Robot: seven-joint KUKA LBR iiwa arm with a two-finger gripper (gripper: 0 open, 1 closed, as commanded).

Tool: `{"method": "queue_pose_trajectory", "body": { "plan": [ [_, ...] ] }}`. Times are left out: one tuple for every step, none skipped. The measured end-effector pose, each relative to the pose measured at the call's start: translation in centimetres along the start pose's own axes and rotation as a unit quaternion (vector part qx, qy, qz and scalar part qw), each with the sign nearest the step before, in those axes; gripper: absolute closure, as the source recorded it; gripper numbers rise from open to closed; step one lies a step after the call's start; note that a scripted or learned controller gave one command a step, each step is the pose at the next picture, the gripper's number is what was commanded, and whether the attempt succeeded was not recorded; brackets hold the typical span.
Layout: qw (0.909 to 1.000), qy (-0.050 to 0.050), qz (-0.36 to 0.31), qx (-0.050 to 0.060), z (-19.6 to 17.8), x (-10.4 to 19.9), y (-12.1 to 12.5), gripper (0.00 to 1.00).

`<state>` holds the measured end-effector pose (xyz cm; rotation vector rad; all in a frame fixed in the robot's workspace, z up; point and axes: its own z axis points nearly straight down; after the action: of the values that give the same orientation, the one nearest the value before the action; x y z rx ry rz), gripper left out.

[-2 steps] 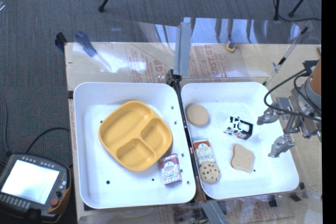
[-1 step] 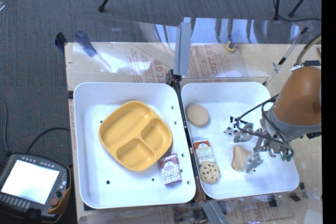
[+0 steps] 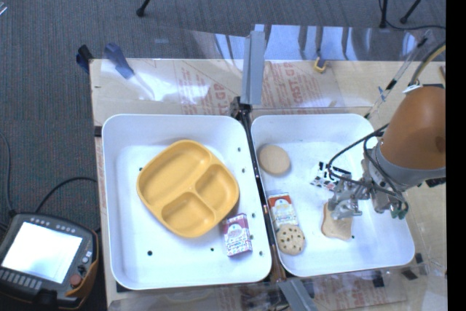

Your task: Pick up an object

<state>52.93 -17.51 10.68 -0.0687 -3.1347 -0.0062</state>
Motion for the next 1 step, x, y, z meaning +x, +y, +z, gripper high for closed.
{"method": "queue_pose_trajectory", "body": {
  "plan": [
    [0.9959,0.0,-0.09,0.0,2.28,-0.95,6.87,1.0]
  ]
}}
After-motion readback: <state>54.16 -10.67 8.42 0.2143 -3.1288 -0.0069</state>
